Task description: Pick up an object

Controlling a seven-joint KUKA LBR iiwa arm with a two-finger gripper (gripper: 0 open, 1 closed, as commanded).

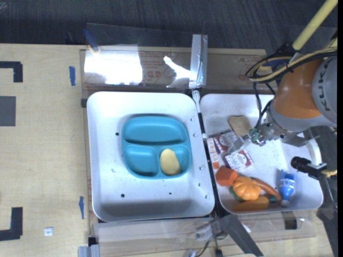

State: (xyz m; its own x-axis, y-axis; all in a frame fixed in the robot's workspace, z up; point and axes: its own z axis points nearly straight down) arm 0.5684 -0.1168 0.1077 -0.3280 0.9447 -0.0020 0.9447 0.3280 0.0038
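Note:
My gripper (256, 137) hangs low over the right bin (305, 197), near its middle. Its tip is just right of a tan, bread-like piece (239, 125) and above a red-and-white packet (238, 159). A second packet (226, 141) lies to the left of the tip. Along the bin's front are an orange pumpkin-shaped toy (246, 189), a long orange carrot-like piece (252, 203), a red piece (225, 175) and a small blue bottle (286, 186). I see nothing held between the fingers.
The left bin (102, 159) holds a blue divided tray (153, 130) with a yellow egg-shaped thing (170, 161) in its front right compartment. A ridge (203, 143) separates the two bins. The grey arm with its orange band (300, 98) reaches over the right bin's back right corner.

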